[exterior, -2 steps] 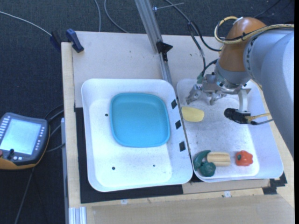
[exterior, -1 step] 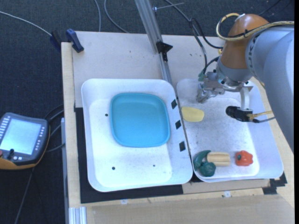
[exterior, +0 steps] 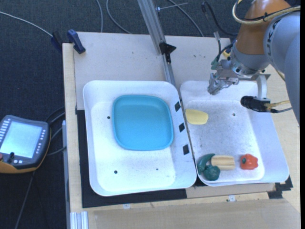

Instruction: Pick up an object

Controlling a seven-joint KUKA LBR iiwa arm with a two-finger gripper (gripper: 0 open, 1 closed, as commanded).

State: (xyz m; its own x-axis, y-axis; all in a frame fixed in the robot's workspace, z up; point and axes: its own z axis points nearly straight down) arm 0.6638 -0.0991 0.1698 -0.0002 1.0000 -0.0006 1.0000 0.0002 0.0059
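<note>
The gripper (exterior: 215, 88) is hovering at upper right, above the pale yellow oval object (exterior: 196, 117), positioned for descent; jaw state indeterminable.

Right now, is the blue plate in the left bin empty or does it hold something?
Empty. The blue plate shows only its bare blue surface; it lies flat in the left bin.

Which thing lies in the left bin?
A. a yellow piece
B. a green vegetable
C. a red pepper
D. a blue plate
D: the blue plate rests in the left bin, while the red pepper, the yellow piece and the green vegetable all lie in the right bin.
</note>
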